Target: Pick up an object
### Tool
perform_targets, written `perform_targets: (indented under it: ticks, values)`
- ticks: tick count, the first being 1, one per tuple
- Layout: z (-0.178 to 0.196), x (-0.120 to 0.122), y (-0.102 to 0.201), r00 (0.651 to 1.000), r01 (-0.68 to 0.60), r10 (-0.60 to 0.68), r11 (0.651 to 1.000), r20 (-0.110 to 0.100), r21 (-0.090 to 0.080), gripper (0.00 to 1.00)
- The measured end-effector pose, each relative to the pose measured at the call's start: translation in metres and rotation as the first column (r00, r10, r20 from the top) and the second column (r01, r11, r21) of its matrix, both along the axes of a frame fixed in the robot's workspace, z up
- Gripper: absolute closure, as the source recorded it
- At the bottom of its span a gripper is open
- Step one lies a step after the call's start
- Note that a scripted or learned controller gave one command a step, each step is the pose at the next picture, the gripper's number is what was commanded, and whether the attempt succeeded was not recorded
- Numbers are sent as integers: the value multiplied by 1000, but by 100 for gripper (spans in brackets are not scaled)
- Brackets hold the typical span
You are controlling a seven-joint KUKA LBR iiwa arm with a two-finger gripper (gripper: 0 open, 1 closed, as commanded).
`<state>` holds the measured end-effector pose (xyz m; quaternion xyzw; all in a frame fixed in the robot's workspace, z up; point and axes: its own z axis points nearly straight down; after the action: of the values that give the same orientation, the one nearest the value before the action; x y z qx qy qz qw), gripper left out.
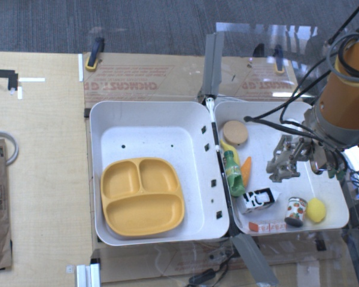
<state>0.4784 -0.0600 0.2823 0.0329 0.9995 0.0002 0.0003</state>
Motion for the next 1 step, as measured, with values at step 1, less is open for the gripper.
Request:
perform_targets:
  ticks: [1]
  values:
    - [-91,31,67,998,-62,62,998,0,0,100]
